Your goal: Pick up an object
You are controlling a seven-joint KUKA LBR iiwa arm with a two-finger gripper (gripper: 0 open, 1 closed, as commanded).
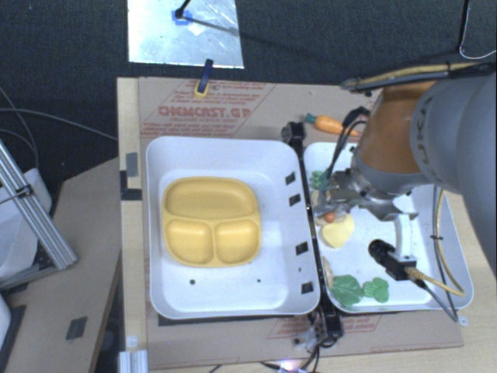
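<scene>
Camera view looks down at a slant on two white bins side by side on a cardboard-covered counter (233, 103). From where I stand, the grey arm (458, 130) with its orange band reaches in from the right and bends down over the right bin (458, 274), its end effector (335, 200) low near that bin's left wall. I cannot tell how the end effector is set; its tip is lost in cables and shadow, and nothing can be made out in its grip.

Just below the end effector lies a pale yellow object (338, 231), with a small red piece (329, 217) touching its upper edge, right under the tip. Just above and left of the end effector, a bit of green (318, 179) peeks out by the bin wall. Further below, near the bin's front rim, sit two green leafy pieces (359, 289). Below and to the right, a black cylinder (387, 258) hangs off the arm's cabling. Above the end effector, beyond the bin's far rim, an orange carrot-like item (334, 123) rests on the cardboard.

Well to the left of the end effector, the left bin (178, 150) holds a yellow divided tray (210, 221), lying flat with three compartments. Far above and left, a shiny sheet (185, 20) lies on the dark floor.
</scene>
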